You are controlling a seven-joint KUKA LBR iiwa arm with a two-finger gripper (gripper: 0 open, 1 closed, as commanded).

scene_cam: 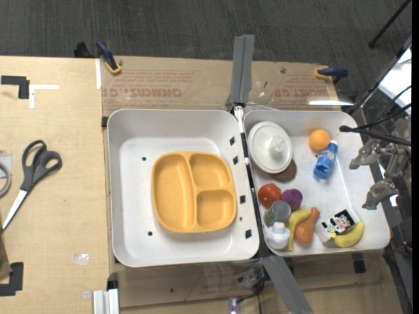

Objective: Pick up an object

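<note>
Across the bench, two white bins side by side: left bin (124, 195) bearing a yellow divided tray (194, 191); right bin (353, 175) crowded. Within it, white lidded bowl (270, 146), then banana (348, 235), blue bottle (325, 162), orange ball (319, 139), red tomato (269, 193), purple piece (292, 197). At the right rim, gripper (374, 175), seemingly spread apart, pinching nothing, well clear of the toys.

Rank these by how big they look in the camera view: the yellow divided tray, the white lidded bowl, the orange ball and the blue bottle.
1. yellow divided tray
2. white lidded bowl
3. The blue bottle and the orange ball look too close to rank.
</note>
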